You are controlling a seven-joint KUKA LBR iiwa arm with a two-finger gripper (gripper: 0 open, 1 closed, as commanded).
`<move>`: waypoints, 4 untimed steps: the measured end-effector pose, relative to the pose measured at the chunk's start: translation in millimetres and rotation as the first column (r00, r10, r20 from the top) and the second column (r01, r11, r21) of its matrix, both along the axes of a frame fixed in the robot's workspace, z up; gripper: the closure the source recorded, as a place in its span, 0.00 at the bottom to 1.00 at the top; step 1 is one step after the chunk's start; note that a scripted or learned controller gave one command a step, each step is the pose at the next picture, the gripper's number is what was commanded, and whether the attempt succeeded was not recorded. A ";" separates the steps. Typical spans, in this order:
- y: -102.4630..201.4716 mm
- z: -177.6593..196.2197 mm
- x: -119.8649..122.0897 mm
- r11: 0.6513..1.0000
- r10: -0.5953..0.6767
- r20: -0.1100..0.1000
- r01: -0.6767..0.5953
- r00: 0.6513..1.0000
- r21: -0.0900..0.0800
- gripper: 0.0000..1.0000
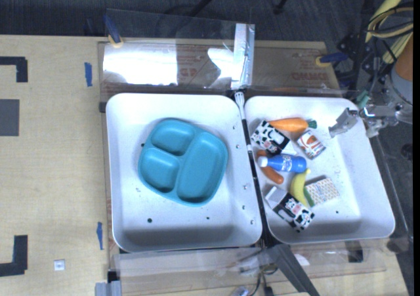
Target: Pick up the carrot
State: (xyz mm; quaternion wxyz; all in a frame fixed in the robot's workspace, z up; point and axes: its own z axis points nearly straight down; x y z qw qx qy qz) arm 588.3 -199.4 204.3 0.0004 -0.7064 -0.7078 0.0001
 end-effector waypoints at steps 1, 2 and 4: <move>67.4 -63.9 62.2 0.998 0.067 0.003 -0.067 0.998 -0.002 0.00; 86.3 -96.8 72.8 0.987 0.159 0.004 -0.159 0.987 -0.003 0.00; 86.1 -84.4 73.7 0.987 0.162 0.007 -0.162 0.987 -0.006 0.00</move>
